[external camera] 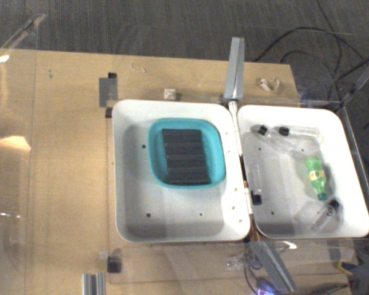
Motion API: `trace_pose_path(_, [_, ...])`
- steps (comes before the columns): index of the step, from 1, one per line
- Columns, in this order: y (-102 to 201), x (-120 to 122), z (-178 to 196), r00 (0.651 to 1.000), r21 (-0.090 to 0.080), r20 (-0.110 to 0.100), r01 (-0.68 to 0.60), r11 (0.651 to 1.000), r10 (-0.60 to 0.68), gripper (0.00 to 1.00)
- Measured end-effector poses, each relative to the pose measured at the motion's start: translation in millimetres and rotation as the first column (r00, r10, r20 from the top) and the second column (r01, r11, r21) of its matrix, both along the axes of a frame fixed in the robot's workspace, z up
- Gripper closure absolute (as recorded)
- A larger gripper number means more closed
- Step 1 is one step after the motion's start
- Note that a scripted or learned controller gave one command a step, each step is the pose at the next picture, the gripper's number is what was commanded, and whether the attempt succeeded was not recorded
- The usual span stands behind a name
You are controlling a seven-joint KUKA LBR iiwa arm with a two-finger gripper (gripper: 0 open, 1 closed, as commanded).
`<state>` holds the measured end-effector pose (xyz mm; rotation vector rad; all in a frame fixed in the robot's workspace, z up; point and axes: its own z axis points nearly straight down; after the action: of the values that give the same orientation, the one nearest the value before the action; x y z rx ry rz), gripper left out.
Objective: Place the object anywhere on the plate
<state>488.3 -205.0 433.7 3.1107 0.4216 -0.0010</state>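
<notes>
bins come first: the left bin (129,165) carries the teal plate (216,158) with a dark ribbed insert (186,157) near its far edge, and the right bin (350,165) holds clear tubes (298,131) and a small green bottle (316,177) near its right wall. the picking step seems not yet begun, so i cannot tell the state of the gripper; the next move, i judge, calls for reaching down over the bottle among the tubes.

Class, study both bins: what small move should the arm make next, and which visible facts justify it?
Probably reach in over the right bin and descend on the green bottle. It lies apart from the clear tubes around it, so it looks the easiest to grasp, while the teal plate in the left bin carries only a dark ridged block.
</notes>
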Motion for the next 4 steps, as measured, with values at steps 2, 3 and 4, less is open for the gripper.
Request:
trace_pose_path(2, [0.3,0.1,-0.3,0.998,0.001,-0.001,0.058,0.998,-0.058,0.00])
trace_pose_path(3, [0.3,0.0,0.1,0.998,0.001,0.000,0.058,0.998,-0.058,0.00])
trace_pose_path(4, [0.4,0.1,0.1,0.998,0.001,0.000,0.057,0.998,-0.057,0.00])
